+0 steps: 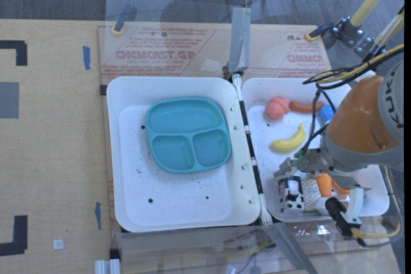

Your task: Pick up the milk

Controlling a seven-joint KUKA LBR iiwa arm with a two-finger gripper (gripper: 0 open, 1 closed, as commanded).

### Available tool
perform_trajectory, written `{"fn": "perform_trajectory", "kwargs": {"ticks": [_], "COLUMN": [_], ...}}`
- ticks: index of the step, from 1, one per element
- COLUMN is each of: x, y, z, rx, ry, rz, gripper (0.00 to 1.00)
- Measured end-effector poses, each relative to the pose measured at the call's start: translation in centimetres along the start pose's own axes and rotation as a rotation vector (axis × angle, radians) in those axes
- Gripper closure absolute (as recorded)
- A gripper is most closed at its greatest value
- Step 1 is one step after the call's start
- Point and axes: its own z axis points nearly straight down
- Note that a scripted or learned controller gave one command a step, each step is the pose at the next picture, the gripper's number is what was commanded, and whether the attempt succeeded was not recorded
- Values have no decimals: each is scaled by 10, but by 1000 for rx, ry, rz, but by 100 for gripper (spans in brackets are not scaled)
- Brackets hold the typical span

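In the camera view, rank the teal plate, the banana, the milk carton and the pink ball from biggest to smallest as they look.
1. Teal plate, by far the largest.
2. Banana and milk carton: too close to rank, and the gripper covers part of the carton.
3. Pink ball, smallest.

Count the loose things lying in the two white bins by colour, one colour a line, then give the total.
Teal: 1, the divided plate
Pink: 1, the round toy
Yellow: 1, the banana
Orange: 1, the carrot
Blue: 1, a thing partly hidden by the arm
White with black patches: 1, the milk
Total: 6
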Motion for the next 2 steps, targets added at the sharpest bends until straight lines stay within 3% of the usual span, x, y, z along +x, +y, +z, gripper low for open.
{"fn": "perform_trajectory", "kwargs": {"ticks": [1,2], "x": [1,64], "y": [2,-1], "z": [-10,-90], "rx": [-5,19], "ry": [3,-6], "rz": [1,140], "gripper": [100,100]}}
